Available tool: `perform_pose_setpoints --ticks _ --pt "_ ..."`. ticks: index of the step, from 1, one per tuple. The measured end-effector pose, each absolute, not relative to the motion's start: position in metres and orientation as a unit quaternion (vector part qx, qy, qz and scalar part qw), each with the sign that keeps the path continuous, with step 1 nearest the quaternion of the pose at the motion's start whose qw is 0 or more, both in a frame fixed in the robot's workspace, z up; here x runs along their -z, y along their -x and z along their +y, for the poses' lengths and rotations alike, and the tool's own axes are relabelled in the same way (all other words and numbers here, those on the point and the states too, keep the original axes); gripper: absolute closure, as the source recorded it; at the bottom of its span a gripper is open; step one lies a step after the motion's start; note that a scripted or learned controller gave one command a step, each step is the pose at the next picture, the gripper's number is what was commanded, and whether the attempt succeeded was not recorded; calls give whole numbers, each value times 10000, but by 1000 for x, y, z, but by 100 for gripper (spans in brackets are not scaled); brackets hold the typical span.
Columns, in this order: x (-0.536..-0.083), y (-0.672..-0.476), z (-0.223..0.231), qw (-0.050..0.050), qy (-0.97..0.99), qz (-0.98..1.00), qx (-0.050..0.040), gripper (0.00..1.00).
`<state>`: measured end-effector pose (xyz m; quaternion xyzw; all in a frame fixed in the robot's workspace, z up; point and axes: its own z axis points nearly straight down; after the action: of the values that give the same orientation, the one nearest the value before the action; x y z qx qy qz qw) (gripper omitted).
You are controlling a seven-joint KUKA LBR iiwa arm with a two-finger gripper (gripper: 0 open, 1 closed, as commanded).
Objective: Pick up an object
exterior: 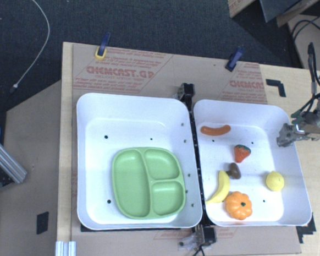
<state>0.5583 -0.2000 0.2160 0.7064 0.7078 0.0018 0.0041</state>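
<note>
Glossy white plastic bins [91,163], a matt green plastic tray [147,181], brown paper-covered bench [153,74]

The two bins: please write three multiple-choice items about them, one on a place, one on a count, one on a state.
1. Where does the green tray lie?
A. left bin
B. right bin
C. on the bench outside the bins

2. How many toy foods lie in the right bin?
A. three
B. six
C. eight

3. Where is the gripper?
A. over the tray
B. at the right bin's right rim
C. over the pumpkin

Answers: 1 A, the tray fills the left bin's lower part. 2 B, sausage, strawberry, brown piece, banana, lemon, pumpkin. 3 B, it sits at that rim, apart from all foods.
</note>
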Motion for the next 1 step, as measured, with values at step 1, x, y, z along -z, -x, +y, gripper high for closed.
perform_pose_setpoints --ticks 1 --pt "-268 -560 -190 42 -7062 7080 -19 100"
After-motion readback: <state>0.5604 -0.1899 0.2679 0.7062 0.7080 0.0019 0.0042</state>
